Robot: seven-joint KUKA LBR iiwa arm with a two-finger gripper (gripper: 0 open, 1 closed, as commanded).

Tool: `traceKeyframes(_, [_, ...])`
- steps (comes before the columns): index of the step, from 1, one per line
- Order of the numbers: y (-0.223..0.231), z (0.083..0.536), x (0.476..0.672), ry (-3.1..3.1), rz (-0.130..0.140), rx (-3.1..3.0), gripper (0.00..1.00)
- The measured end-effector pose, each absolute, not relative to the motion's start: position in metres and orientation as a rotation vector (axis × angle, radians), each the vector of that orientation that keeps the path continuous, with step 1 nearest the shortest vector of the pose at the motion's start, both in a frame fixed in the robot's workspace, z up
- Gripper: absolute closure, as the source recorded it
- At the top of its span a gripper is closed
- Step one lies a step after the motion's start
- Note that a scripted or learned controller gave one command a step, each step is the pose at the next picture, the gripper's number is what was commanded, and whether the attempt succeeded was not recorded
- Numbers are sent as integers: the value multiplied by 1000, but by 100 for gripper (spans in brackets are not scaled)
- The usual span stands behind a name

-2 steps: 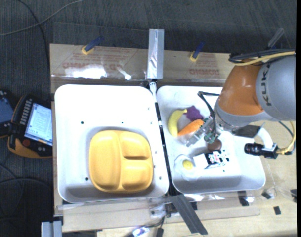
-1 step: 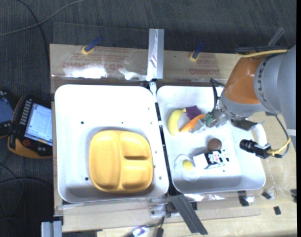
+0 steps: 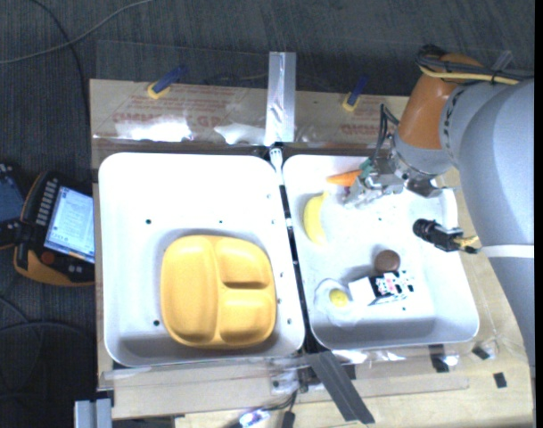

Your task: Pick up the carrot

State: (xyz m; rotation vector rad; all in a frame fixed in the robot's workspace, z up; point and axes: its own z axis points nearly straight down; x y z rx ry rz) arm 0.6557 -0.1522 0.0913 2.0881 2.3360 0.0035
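Pincer [image 3: 371, 184] beside carrot [image 3: 343, 178] near bin's [image 3: 378, 335] far rim; grip state unclear

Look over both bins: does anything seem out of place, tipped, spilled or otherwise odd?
Nothing stands out. The yellow tray lies flat in the left bin. The carrot, beside the gripper, and the other small items lie loose in the right bin, with nothing spilled.

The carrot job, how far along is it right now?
Done: the grey arm's two-finger gripper has reached the far end of the right white bin and sits right beside the small orange carrot. In hand: the grasp itself; whether the carrot sits between the fingers is unclear, so I would not call it held. Left: securing it and lifting it out of the bin, where it seems to lie on the floor.
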Motion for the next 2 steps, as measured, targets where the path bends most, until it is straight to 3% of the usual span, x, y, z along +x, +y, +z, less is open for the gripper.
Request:
traceKeyframes(1, [-153, 89, 655, 2334, 1, 2088, 0])
traceKeyframes(2, [-153, 101, 656, 2333, -2, 2083, 100])
